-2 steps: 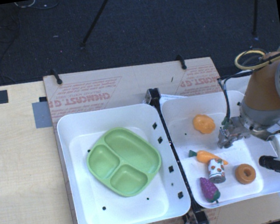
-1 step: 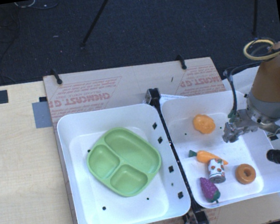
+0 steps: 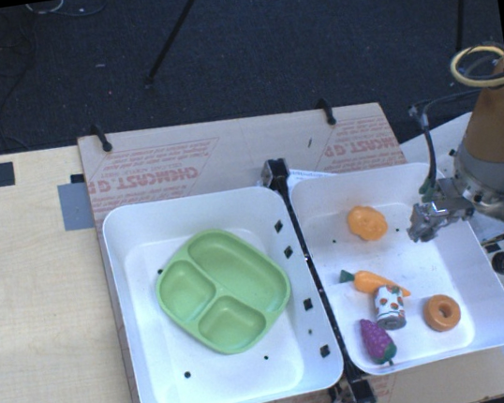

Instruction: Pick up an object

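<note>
The task looks not yet begun: the gripper hangs at the right bin's right edge, and I cannot tell its state. The round orange toy fruit lies near the far edge, untouched; the toy carrot, small can, purple grapes and brown doughnut lie toward the near edge.

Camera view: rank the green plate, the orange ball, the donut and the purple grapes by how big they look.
1. green plate, by far the largest
2. orange ball, donut and purple grapes: too alike to rank
</note>
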You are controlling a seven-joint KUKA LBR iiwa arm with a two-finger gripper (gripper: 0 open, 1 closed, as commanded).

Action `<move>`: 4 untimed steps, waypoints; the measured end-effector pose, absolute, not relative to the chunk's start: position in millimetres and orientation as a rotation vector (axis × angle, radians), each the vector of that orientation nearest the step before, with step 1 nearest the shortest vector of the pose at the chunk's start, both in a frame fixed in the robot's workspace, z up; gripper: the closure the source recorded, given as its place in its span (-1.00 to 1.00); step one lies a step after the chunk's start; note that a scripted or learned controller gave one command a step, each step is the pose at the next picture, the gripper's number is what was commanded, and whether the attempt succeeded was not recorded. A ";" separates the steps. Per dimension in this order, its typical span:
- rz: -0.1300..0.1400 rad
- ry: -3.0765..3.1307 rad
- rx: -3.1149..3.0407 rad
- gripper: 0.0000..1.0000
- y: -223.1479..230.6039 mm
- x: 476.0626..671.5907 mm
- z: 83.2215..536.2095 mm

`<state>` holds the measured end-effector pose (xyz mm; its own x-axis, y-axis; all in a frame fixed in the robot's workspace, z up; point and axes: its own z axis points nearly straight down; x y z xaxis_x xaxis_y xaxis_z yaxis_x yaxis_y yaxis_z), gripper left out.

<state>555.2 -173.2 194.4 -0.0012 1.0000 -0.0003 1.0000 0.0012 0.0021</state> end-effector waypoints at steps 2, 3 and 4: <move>0.000 2.229 2.219 1.00 -122.0 566.8 234.3; 0.001 2.230 2.218 1.00 -64.8 572.1 241.8; -0.002 2.228 2.221 1.00 -18.8 567.8 234.9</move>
